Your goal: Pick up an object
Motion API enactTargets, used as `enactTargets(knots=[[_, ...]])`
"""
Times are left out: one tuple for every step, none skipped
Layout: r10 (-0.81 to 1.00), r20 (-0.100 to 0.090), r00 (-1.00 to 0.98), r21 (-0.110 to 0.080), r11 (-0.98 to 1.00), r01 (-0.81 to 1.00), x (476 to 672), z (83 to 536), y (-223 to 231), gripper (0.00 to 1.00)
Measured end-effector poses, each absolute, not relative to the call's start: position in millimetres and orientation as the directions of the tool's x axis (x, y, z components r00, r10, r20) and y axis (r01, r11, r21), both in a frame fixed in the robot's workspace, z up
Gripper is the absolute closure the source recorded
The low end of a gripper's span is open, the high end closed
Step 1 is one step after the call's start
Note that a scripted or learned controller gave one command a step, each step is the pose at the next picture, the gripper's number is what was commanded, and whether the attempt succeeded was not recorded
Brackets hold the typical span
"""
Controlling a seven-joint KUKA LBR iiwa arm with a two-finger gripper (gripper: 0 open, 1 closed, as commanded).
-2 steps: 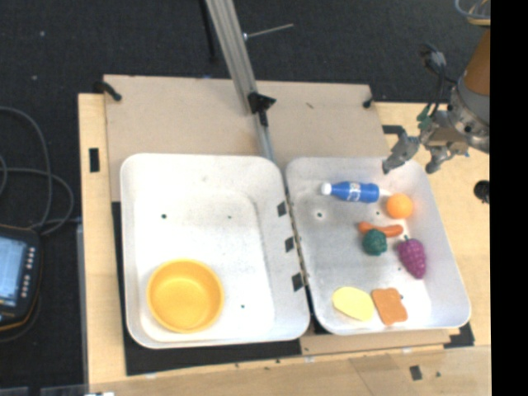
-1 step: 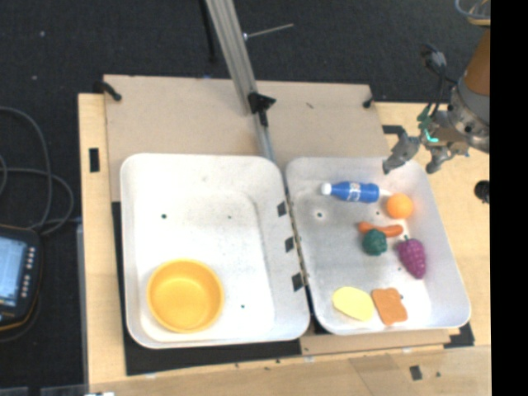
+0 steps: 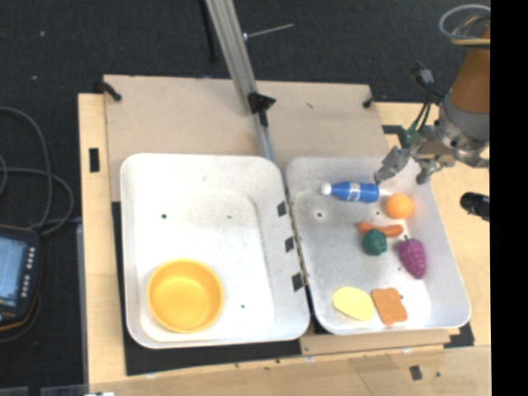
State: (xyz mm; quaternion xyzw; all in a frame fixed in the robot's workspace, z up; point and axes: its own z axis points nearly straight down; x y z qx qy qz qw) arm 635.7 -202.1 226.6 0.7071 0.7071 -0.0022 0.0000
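My gripper (image 3: pixel 407 170) hangs open over the far right corner of the right bin (image 3: pixel 330 295), its two fingers spread with nothing between them. Just below it lie a blue and white bottle (image 3: pixel 352 191) on its side and an orange ball (image 3: pixel 399 205). Further down the bin sit a green round object (image 3: pixel 374 242) against a small orange carrot-like piece (image 3: pixel 386 229), a purple grape bunch (image 3: pixel 413 256), a yellow lemon-shaped piece (image 3: pixel 354 303) and an orange slab (image 3: pixel 389 305).
The left bin (image 3: pixel 206 188) holds a yellow bowl (image 3: pixel 185 294) in its near left corner. A metal pole (image 3: pixel 235 48) slants up from between the bins at the back. A handheld control pendant (image 3: pixel 15 279) lies off the bench at left.
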Motion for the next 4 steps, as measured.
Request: enactTargets(knots=[[1.000, -0.002, 0.000, -0.005, 0.000, 1.000, 632.0, 164.0, -200.1, 0.00], [1.000, 0.002, -0.004, 0.012, 0.004, 1.000, 641.6, 133.5, -204.1, 0.00], [1.000, 0.001, -0.004, 0.012, 0.004, 1.000, 641.4, 142.6, -205.4, 1.00], [1.000, -0.002, -0.002, 0.007, 0.002, 1.000, 633.4, 200.8, -204.5, 1.00]])
